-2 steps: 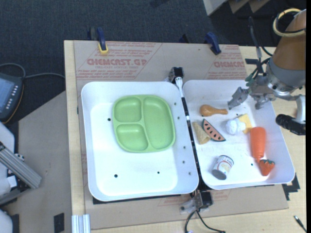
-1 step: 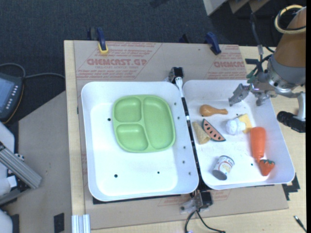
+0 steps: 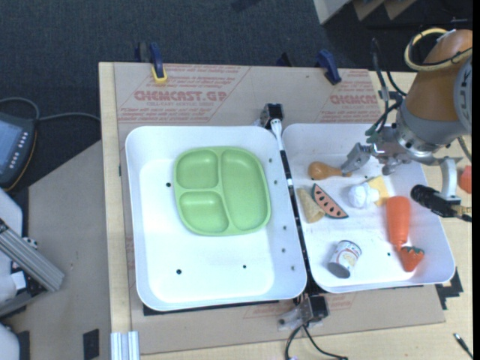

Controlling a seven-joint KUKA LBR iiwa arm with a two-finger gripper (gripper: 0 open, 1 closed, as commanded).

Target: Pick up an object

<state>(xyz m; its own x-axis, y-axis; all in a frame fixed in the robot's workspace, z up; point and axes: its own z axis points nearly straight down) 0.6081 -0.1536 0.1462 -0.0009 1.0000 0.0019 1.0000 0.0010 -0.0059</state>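
left bin (image 3: pixel 150 261) has a divided plate (image 3: pixel 223 190) in it, toward the back. right bin (image 3: pixel 435 265) holds a carrot (image 3: pixel 398 220), a can (image 3: pixel 345 259) near the front, a watermelon slice (image 3: pixel 328 202), and maybe an egg (image 3: pixel 358 195) between them.

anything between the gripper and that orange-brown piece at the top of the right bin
Nothing visible. The gripper hangs just right of the orange-brown piece, with bare bin floor between them. The watermelon slice and white ball lie below that line.
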